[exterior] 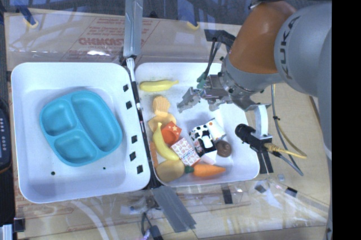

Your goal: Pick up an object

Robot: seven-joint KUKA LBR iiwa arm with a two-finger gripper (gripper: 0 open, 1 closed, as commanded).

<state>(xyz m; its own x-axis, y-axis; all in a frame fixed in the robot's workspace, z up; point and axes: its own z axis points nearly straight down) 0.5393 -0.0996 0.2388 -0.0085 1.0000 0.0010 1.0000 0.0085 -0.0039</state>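
The right bin (242,168) holds a pile of toy food. A small yellow banana (158,85) lies near its far left. Below it are a yellow waffle piece (161,103), a bigger banana (162,145), a red piece (171,132), a patterned box (185,150), a black-and-white cow toy (204,135), a brown round piece (224,149), a carrot (208,170) and a tan lump (170,169). My gripper (201,99) hovers over the bin's upper middle, just above the cow toy. It is open and holds nothing.
The left bin (22,137) holds a blue divided plate (80,127). A grey divider bar (132,27) runs between the bins. The grey arm with its orange band (265,44) fills the upper right, and cables (282,151) trail by the right bin's edge.
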